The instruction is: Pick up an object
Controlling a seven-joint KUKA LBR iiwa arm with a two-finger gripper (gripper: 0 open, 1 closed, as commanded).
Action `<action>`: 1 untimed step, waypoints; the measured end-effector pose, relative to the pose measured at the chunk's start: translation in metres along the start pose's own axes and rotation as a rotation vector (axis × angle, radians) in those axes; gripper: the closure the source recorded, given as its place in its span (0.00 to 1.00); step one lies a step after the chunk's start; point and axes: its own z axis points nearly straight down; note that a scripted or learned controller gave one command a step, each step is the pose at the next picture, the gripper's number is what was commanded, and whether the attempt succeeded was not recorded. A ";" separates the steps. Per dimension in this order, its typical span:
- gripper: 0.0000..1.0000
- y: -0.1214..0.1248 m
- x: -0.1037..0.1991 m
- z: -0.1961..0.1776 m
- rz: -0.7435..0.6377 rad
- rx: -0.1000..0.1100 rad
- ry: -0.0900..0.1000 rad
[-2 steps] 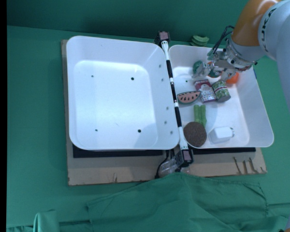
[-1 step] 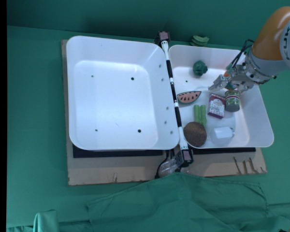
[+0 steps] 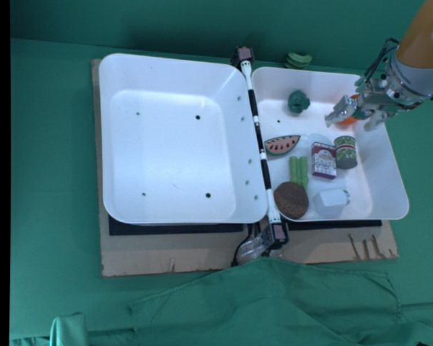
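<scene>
a rumpled green cloth [image 3: 274,301] fills the bottom of the frame, lapping the cardboard sheet [image 3: 130,262] under two white bins. the left bin [image 3: 173,71] takes up the middle of the frame. in the right bin [image 3: 390,193], lowest in the frame, a brown oval lump [image 3: 291,200] sits beside a pale white block [image 3: 331,201]. just above them lie two green sticks [image 3: 299,171], a red carton [image 3: 323,160] and a small can [image 3: 346,152], the carton and can touching. a watermelon slice [image 3: 282,145] rests near the divider; a dark green piece [image 3: 298,101] lies higher up. at the upper right, the gripper [image 3: 357,112] hangs with fingers spread apart over an orange item [image 3: 348,120], grasping nothing; the item is partly hidden and may be touching one finger.
</scene>
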 end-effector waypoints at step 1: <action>0.00 0.039 0.001 0.075 -0.002 0.005 0.000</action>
